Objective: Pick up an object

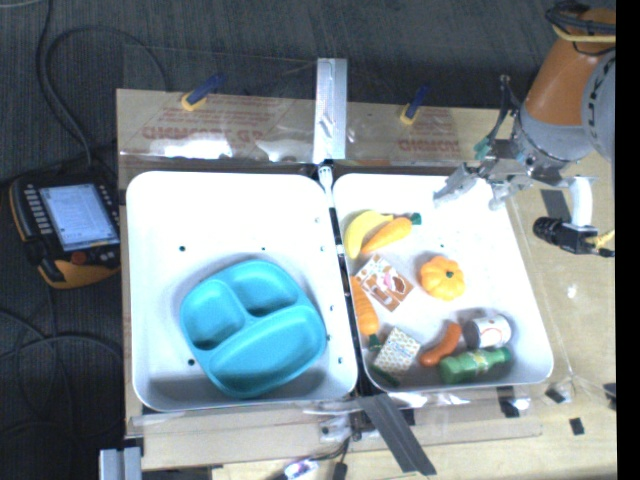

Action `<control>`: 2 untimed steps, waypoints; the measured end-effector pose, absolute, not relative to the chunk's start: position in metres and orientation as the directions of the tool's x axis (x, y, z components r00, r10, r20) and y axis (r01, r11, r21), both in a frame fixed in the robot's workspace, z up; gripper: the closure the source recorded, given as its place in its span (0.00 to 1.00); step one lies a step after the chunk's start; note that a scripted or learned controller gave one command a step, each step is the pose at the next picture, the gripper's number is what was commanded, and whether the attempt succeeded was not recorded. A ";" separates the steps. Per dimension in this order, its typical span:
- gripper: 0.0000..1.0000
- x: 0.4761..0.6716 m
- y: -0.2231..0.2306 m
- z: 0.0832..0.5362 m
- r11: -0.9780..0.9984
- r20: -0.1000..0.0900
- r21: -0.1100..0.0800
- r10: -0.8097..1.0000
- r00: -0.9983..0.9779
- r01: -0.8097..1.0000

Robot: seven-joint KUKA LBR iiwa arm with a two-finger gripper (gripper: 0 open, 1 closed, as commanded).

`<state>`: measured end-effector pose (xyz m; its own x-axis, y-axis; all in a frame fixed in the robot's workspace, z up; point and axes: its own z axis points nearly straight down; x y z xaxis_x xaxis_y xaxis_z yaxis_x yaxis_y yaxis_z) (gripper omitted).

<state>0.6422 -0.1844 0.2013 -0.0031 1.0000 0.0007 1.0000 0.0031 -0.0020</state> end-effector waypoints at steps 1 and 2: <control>0.00 0.566 -0.170 0.109 -0.030 0.000 -0.004 1.000 0.030 1.000; 1.00 0.566 -0.169 0.117 -0.029 0.003 -0.005 1.000 0.029 1.000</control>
<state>0.5656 -0.1692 0.1168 0.0290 0.9996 0.0035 0.9996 -0.0290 -0.0054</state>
